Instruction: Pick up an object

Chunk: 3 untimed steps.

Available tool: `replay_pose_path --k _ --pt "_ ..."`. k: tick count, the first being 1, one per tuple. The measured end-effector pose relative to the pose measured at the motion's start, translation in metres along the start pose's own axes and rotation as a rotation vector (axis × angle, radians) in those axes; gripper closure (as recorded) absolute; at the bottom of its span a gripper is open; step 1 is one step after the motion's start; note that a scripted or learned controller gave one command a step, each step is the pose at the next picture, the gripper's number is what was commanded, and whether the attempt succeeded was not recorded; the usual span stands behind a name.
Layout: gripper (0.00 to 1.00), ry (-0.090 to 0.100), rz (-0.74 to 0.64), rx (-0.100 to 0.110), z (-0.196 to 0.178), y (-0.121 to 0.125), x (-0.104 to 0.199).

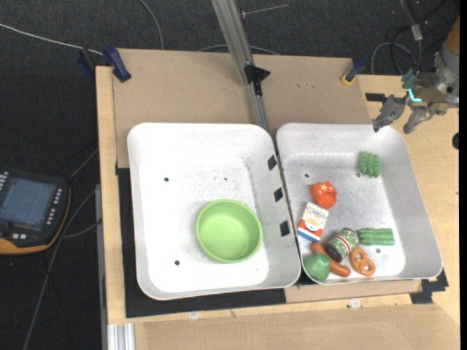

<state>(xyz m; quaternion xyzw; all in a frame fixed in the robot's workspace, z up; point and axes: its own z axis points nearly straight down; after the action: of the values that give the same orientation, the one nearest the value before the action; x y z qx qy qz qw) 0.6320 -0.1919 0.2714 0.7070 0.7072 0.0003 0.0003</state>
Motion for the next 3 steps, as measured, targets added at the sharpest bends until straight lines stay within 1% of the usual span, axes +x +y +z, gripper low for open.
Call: replay_pose_path --k 1,2,3 --pt "0.00 0.000 0.000 0.000 0.000 0.000 0.000" --pt "0.00 0.001 0.000 0.005 0.062 -0.001 0.004" --pt "0.00 0.001 0.000 0.005 0.113 -0.001 0.015"
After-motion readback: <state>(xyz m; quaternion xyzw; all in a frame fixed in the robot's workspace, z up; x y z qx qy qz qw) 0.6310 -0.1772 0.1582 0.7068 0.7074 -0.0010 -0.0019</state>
